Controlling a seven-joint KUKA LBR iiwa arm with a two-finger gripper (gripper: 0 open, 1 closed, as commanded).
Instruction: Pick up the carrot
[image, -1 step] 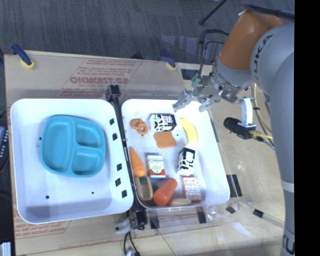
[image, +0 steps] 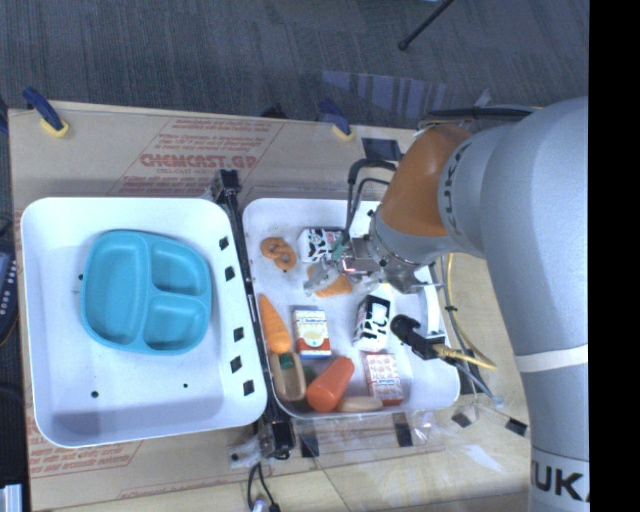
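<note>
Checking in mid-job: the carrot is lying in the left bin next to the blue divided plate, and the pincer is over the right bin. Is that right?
Not quite. The camera view shows the carrot in the right bin, along its left wall. The blue divided plate sits alone in the left bin. The pincer is over the right bin, as you said.

The carrot (image: 274, 324) lies close along the right bin's left wall (image: 250, 300), which blocks approach from nine o'clock. At three o'clock a small carton (image: 313, 332) sits just beside it, leaving a narrow gap. At six o'clock a brownish bottle (image: 289, 376) touches its tip, with an orange-red cylinder (image: 331, 384) near. Toward twelve o'clock bare floor separates it from the pretzel (image: 278, 252). The arm (image: 440, 195) overhangs the bin's upper right. The left bin holds a blue divided plate (image: 147, 291), with open floor at six o'clock of it.
</note>
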